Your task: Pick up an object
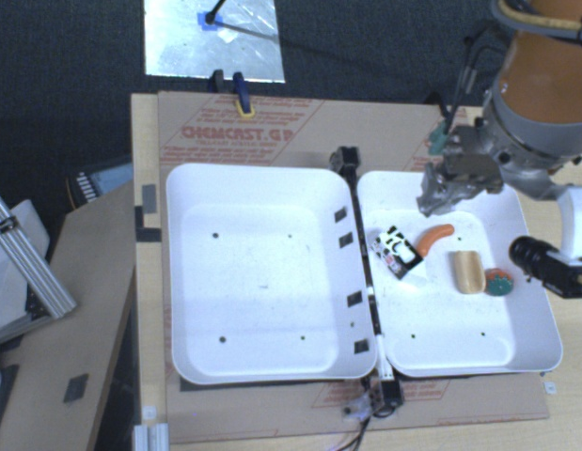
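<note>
The right bin (460,350) holds several small things near its middle. An orange sausage-shaped piece (435,237) lies just below my gripper (439,203). Left of it lies a black-and-white patterned block (397,250). A tan bread-like piece (467,271) lies to the right, with a small teal and red object (498,284) beside it. My gripper hangs over the bin's upper part, close above the orange piece, and nothing shows between its fingers.
The left bin (258,271) sits next to the right one, with a black clip strip (358,252) along their shared edge. A shiny metal sheet (213,26) lies beyond the bench at the top. Cardboard (243,130) lines the bench under the bins.
</note>
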Robot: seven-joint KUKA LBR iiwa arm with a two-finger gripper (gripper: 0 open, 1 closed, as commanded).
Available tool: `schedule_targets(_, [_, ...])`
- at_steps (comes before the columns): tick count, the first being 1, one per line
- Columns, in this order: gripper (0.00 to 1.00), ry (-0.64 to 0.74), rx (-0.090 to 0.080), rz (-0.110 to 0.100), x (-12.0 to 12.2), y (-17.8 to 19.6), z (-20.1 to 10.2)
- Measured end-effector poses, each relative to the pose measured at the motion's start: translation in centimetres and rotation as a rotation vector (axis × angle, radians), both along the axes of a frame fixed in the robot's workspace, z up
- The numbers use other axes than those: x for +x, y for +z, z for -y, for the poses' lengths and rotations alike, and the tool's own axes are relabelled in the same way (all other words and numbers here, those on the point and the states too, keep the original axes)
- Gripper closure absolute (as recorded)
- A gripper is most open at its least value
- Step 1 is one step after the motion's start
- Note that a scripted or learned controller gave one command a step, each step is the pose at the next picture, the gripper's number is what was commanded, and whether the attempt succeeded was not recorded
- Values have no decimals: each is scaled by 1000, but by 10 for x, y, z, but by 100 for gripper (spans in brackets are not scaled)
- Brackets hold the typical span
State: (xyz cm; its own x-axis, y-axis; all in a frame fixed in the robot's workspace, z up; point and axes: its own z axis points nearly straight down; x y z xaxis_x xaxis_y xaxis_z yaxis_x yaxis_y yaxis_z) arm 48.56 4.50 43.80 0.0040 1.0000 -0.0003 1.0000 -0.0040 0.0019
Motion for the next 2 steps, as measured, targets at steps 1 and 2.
schedule_targets(1, [100,10,1,4,2,11,-4])
schedule_targets(2, [100,16,1,6,3,22,-4])
